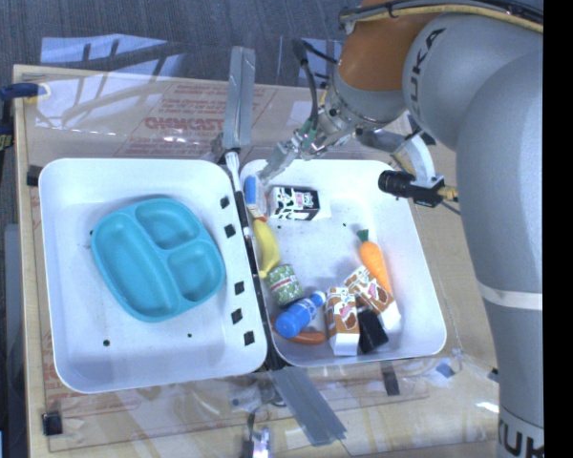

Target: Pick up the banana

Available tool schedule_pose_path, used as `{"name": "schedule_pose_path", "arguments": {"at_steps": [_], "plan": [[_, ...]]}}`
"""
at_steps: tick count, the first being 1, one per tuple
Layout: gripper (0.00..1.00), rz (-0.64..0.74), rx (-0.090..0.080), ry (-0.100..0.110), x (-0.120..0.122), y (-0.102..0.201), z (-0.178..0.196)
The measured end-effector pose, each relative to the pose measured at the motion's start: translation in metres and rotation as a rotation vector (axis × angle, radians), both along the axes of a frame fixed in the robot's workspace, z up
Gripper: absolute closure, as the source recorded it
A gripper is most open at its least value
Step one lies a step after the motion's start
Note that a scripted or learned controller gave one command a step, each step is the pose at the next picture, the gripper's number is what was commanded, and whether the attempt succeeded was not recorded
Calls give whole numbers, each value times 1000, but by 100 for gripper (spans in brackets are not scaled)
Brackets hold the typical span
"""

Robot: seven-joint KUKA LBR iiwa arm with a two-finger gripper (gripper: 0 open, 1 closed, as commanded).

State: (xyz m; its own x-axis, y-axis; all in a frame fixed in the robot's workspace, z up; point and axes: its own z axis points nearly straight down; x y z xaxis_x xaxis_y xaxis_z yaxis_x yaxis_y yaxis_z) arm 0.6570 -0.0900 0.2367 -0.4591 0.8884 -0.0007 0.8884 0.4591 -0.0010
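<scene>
1. The desk (86, 113) carries two shallow white bins side by side, the left bin (67, 218) and the right bin (415, 256), their inner walls touching.
2. The banana (265, 244) lies in the right bin, hard against its left wall, lengthwise along that wall.
3. Just beyond the banana's far end, against the same wall, lies a blue-tipped object (251, 193); at its near end sits a small green patterned can (283, 281).
4. A blue bottle (299, 315) lies by the near-left corner of the right bin, touching the can.
5. A black-and-white carton (295, 203) sits toward the far edge of the right bin, just right of the banana's far end.
6. A toy carrot (373, 261) lies toward the bin's right side, with small boxes (355, 315) clustered at its near end.
7. The left bin holds a blue divided plate (158, 256).
8. The arm (477, 113) reaches in over the far-right corner of the desk, and the tool (267, 172) hangs over the far-left corner of the right bin, apart from the banana. I cannot tell whether it is apart or together.
</scene>
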Motion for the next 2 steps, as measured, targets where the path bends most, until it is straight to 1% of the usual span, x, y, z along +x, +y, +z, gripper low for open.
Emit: {"name": "schedule_pose_path", "arguments": {"at_steps": [1, 2], "plan": [[0, 172, 1, 5, -67, 6, -47], [0, 309, -7, -14, -80, -17, -96]]}}
